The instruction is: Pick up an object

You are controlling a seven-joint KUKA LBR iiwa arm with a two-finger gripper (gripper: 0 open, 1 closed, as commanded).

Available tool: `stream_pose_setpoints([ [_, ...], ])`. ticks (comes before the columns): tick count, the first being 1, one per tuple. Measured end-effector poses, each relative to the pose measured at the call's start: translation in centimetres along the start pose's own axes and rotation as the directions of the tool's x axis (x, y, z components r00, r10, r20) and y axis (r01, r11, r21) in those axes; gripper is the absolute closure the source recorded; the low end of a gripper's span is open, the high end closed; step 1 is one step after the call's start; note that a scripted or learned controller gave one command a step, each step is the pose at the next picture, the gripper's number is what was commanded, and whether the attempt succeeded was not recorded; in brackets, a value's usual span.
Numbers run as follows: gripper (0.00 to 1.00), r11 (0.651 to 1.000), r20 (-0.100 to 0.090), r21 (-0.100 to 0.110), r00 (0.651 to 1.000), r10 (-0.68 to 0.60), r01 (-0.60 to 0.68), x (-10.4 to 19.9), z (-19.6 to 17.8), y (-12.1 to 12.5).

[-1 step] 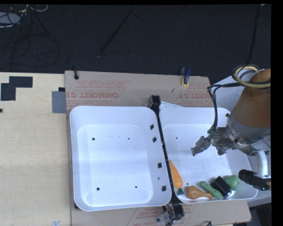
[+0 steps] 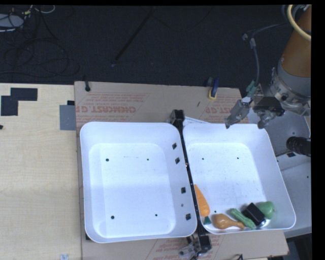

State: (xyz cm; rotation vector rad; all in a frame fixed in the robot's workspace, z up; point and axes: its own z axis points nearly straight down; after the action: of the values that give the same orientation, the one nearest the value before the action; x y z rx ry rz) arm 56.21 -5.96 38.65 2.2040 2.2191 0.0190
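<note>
Setting: we see a robotics lab bench.
Evidence: two white bins point(image 2: 89, 152) on printed cardboard point(image 2: 127, 104), loose cables point(image 2: 30, 15), a clamp point(image 2: 214, 88), industrial arm point(image 2: 297, 56).

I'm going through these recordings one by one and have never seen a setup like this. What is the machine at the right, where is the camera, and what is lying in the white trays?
One camera looks down at a slant on a bench. The machine entering from the right is a robot arm, grey with an orange band; at its end is a gripper whose two jaws stand apart with nothing between them, above the back edge of the right bin. Beside it sits the left bin, both on a cardboard sheet. In the right bin's near corner lie small items bunched together: an orange carrot-shaped piece, a tan piece, a green piece and a black block. The job is picking one up; nothing is held.
</note>
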Motion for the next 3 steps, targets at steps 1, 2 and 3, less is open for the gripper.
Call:
stream_pose_setpoints([
  [1,0.00,1.000,-0.001,0.005,1.000,0.004,-0.004,1.7,-12.8,-4.3],
  [2,0.00,1.000,-0.001,0.017,1.000,0.008,-0.008,0.2,-15.4,-6.4],
  [3,0.00,1.000,-0.001,0.022,1.000,0.010,-0.010,-4.7,-15.3,-8.5],
])
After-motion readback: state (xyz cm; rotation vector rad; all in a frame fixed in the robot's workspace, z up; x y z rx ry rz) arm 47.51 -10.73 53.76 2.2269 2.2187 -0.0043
